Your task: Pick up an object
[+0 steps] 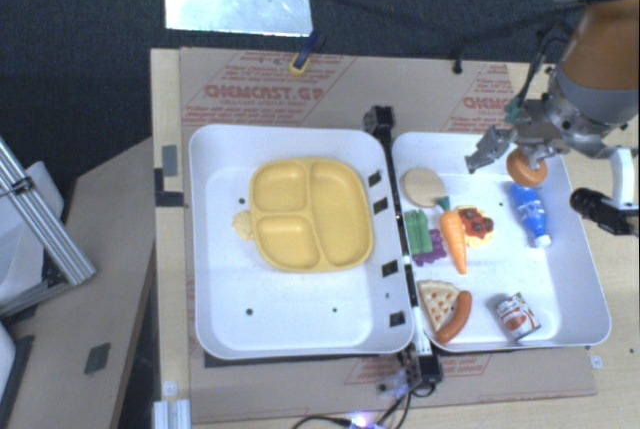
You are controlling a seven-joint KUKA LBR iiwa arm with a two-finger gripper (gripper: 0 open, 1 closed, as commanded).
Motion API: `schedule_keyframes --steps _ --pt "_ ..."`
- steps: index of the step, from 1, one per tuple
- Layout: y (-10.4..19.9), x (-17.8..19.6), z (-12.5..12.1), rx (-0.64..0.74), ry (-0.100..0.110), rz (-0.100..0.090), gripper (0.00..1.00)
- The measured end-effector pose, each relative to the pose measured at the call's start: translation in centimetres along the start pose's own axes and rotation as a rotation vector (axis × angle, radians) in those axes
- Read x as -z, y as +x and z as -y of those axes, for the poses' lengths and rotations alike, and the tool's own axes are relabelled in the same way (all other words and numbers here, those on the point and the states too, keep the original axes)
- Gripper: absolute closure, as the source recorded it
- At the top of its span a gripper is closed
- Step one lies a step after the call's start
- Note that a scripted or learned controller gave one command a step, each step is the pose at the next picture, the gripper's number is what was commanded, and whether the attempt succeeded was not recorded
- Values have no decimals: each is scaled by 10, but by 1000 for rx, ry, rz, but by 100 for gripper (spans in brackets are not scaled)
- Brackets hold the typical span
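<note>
From my feed the arm (600, 47) is in over the far right corner of the right bin (580, 257), with the gripper (512, 149) hanging above the bin's back end. One dark finger (484, 151) sticks out to the left, and there's an orange ball-ish thing (526, 167) sitting right under the wrist, but honestly I can't tell if the claw is pinched on it or just hovering over it, so I'm not calling that a grasp. Just below it in the bin is a blue bottle (529, 213). Further left there's a beige round piece (424, 185), a carrot (455, 237), some green and purple bits (424, 243) by the divider, then a pizza slice (437, 298), a sausage (455, 316) and a small can (516, 315) near the front. The left bin (215, 317) has a yellow divided plate (305, 214) in the middle.
</note>
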State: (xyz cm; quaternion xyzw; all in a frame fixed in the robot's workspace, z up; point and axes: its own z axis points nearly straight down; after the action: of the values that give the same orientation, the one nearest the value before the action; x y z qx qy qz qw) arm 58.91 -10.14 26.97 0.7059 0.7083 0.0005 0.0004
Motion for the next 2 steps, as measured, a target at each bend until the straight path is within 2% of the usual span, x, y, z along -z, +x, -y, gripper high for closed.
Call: schedule_keyframes --steps 2 --pt "-8 -91 -3 -3 3 0 0"
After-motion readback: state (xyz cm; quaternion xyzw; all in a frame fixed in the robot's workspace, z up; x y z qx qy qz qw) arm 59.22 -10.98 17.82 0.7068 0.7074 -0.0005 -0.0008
